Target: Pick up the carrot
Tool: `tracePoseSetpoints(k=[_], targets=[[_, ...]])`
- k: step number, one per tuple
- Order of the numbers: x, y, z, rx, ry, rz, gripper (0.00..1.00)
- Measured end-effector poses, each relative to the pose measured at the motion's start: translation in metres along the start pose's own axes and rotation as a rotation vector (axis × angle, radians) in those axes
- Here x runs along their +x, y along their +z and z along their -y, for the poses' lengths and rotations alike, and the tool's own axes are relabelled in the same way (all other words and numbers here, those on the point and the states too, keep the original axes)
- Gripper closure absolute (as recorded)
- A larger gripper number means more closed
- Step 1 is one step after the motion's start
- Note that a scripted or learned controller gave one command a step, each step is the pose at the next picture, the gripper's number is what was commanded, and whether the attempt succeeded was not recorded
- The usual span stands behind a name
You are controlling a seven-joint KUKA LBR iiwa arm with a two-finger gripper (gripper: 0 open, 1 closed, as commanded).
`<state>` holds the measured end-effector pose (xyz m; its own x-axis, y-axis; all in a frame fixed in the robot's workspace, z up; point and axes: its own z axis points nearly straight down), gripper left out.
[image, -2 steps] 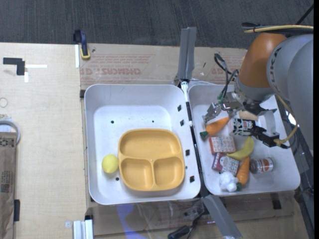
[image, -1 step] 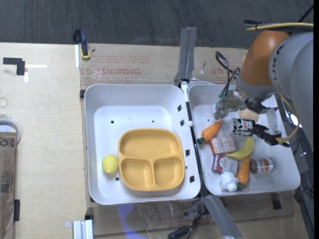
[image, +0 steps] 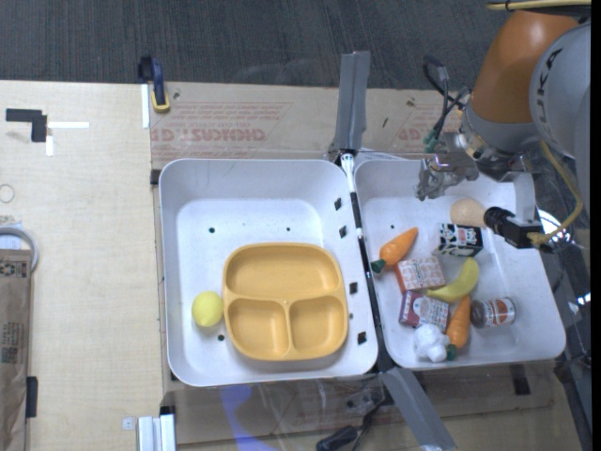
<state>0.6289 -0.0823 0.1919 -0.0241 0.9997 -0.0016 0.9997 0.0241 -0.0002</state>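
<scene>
An orange carrot [image: 398,247] with a green stub lies tilted at the left side of the right bin [image: 376,195]. A second carrot [image: 458,323] lies near that bin's front, next to a white lump. My gripper [image: 431,180] hangs over the back of the right bin, above and to the right of the first carrot, with nothing between its fingers. Its fingers point down and are too small to judge.
The right bin also holds a banana [image: 457,282], a small milk carton [image: 459,240], red snack packets [image: 420,274], a can [image: 494,312] and an egg-like object [image: 467,211]. The left bin [image: 188,252] holds a yellow divided plate [image: 285,301] and a lemon [image: 208,309].
</scene>
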Motion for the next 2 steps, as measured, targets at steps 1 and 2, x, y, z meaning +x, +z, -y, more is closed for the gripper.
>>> tracePoseSetpoints(k=[1, 2], targets=[[0.0, 0.0, 0.0, 0.001, 0.0, 0.0, 0.0], [-0.012, 0.076, 0.027, -0.024, 0.091, 0.002, 0.0]])
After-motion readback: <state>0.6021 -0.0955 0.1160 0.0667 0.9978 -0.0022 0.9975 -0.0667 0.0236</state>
